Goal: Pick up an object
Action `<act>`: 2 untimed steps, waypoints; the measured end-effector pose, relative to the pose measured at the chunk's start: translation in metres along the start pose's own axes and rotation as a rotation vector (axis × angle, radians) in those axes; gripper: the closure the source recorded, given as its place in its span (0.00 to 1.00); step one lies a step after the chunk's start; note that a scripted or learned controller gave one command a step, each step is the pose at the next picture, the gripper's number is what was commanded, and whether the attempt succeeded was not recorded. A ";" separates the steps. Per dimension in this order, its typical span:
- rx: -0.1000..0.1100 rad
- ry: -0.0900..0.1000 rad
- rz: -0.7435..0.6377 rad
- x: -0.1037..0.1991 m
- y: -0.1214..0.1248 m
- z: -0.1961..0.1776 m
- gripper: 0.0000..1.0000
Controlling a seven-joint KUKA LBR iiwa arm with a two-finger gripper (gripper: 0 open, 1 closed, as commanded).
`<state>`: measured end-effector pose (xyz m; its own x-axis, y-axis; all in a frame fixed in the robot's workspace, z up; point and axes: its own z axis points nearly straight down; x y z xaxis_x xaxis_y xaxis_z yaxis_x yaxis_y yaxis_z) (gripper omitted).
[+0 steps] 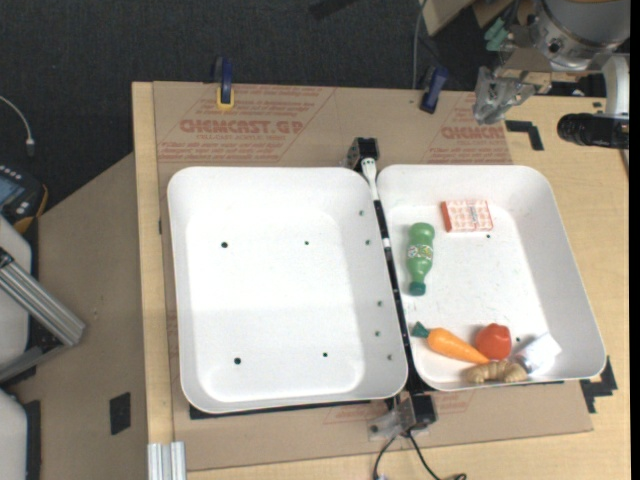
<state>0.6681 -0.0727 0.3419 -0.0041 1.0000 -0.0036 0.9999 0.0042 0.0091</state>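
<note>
— Green plastic, that bottle lay smooth and rounded at the right bin's left wall, with the glossy carrot near the lower edge. Best target?

— Probably the bottle, gripped across its waist. The gripper hung at upper right, well apart; whether spread or closed, I couldn't tell.

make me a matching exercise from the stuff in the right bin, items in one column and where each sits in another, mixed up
Items:
1. green plastic bottle
2. pink and white flat packet
3. orange toy carrot
4. red toy tomato

Places:
A. far part of the bin
B. near edge, right of the carrot
C. beside the divider, mid-bin
D. near edge, towards the divider

Pairs: 1-C, 2-A, 3-D, 4-B
</note>
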 end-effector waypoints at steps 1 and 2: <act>-0.004 -0.002 -0.001 0.000 0.001 -0.011 1.00; -0.007 -0.004 -0.002 0.000 0.001 -0.021 1.00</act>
<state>0.6693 -0.0723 0.3632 -0.0062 1.0000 -0.0072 0.9998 0.0064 0.0163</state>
